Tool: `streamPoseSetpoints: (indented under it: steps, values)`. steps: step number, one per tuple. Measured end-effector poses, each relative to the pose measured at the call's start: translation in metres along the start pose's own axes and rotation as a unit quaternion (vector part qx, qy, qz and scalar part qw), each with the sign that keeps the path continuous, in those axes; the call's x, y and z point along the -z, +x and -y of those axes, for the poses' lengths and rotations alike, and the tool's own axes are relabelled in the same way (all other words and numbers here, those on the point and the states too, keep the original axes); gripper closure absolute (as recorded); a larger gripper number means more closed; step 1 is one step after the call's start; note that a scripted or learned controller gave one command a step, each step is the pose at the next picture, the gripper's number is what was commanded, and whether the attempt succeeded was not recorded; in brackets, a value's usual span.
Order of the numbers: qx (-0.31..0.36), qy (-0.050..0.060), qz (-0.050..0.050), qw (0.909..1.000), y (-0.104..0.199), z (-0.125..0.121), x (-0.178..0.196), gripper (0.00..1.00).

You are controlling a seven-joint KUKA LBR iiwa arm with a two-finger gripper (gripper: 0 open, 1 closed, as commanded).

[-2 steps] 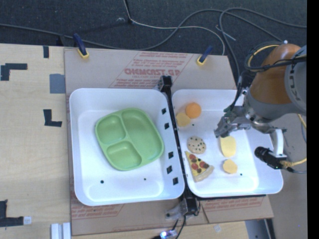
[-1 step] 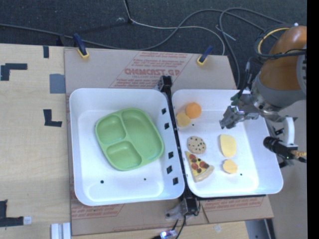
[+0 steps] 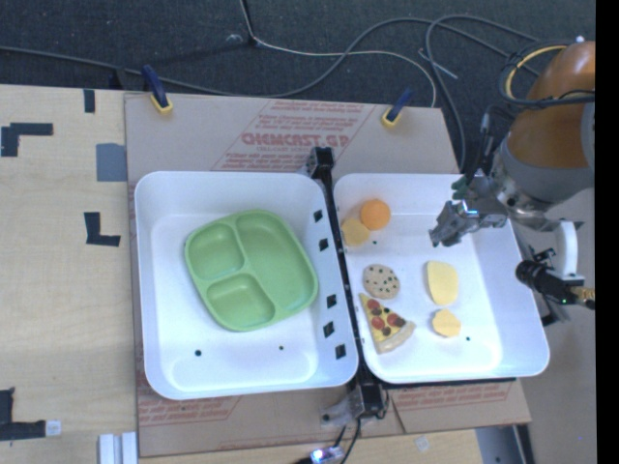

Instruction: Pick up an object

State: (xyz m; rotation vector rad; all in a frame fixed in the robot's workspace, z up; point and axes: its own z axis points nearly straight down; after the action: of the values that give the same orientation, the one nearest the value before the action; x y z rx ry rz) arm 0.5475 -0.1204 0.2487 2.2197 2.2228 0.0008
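Toy foods (image 3: 391,281), yellow, orange and brown, lie below the pincer (image 3: 448,228), grip unclear.

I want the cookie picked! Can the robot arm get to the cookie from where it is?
Probably yes. The cookie lies flat in the right bin with nothing on top of it, and the gripper hangs over that same bin. The pizza slice sits just below it, so aim matters.

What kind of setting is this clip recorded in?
Probably a robotics lab bench: an arm reaching over two white bins, toy food such as a pizza slice and cookie, and loose cables behind.
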Motion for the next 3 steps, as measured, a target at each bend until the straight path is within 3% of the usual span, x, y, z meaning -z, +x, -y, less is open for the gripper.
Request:
streamPoseSetpoints:
  steps: [1,3]
  values:
    - [0.002,0.001,0.000,1.0000,0.050,-0.001,-0.010,1.00]
    - [0.002,0.002,0.000,1.0000,0.150,0.021,-0.035,1.00]
